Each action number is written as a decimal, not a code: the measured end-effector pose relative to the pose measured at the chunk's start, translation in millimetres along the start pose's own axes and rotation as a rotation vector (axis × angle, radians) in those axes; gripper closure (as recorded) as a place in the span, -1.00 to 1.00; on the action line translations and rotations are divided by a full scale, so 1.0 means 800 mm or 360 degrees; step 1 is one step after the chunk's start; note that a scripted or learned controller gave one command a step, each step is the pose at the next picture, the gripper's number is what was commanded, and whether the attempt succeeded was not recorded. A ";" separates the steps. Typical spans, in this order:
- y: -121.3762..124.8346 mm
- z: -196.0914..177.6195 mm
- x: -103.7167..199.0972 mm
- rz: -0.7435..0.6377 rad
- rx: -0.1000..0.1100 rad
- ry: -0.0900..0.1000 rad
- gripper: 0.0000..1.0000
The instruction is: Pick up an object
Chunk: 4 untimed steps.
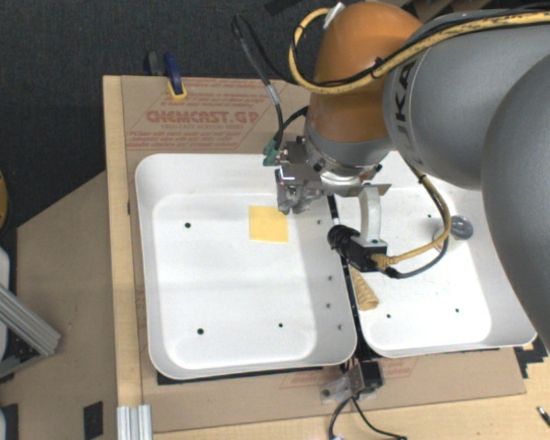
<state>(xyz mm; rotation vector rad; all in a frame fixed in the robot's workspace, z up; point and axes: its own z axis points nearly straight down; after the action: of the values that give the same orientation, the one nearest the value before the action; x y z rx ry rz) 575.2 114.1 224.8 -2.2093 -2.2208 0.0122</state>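
**Desk:** Which step of the pick are you on?

**Me:** The approach, I'd say. The arm [458,108] reaches in from the right. Its jaws hang over the far right part of the left bin [211,346], just beside the far right corner of a flat yellow square [269,225] on the bin floor.

**Desk:** Is it holding anything?

**Me:** The wrist blocks my view, so I can't tell how wide the jaws stand or whether they hold anything. The square lies free.

**Desk:** Anything else in reach?

**Me:** A tan cone [366,293] at the left edge of the right bin [440,333], and a small grey round piece [460,229] farther right.

**Desk:** What's next?

**Me:** I'd centre over the square, slightly left and nearer, then descend. It looks thin, so I expect catching an edge to be hard.
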 end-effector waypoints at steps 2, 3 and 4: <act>-0.088 -0.166 0.034 0.0003 -0.0020 0.0001 1.00; -0.074 -0.051 0.108 0.0000 -0.0006 -0.0003 1.00; -0.082 -0.245 0.141 0.0000 -0.0044 0.0011 1.00</act>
<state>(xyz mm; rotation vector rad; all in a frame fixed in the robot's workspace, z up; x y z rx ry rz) 511.2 226.5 421.8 -2.2192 -2.2313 -0.0266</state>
